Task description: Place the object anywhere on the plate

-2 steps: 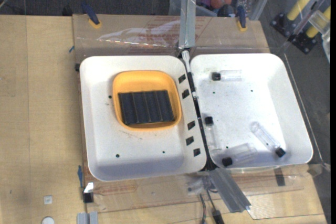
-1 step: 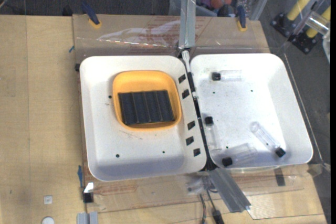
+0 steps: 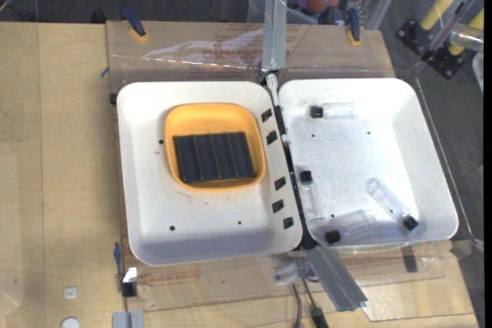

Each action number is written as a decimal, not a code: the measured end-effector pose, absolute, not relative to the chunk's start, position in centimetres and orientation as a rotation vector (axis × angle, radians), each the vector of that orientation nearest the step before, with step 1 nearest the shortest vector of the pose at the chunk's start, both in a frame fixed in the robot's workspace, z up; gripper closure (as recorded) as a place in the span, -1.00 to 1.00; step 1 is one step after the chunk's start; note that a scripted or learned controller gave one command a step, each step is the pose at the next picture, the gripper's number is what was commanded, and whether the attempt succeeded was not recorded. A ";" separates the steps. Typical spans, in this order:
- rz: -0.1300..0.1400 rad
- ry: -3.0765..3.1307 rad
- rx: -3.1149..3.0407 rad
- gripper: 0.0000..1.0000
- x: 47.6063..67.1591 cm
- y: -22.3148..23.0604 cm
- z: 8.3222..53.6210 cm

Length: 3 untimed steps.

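Dark ribbed block [image 3: 214, 157] flat on orange plate [image 3: 215, 113], left bin [image 3: 146, 203], 9 o'clock of ctr; task apparently done; end effector state: cannot tell

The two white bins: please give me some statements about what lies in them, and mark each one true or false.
1. The yellow plate sits in the left bin. True.
2. A dark ridged block lies on the plate. True.
3. The plate is blue. False: it is yellow.
4. The right bin holds clear vials with black caps. True.
5. The dark block lies in the right bin. False: it is on the plate, in the left bin.
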<state>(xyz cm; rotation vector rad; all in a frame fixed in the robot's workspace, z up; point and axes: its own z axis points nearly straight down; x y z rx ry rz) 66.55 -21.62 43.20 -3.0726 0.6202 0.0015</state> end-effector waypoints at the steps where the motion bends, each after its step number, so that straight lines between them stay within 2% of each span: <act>1: 0.003 0.309 -3.118 1.00 66.9 -22.1 43.1; 3: 0.003 0.306 -3.118 1.00 66.9 -22.0 43.1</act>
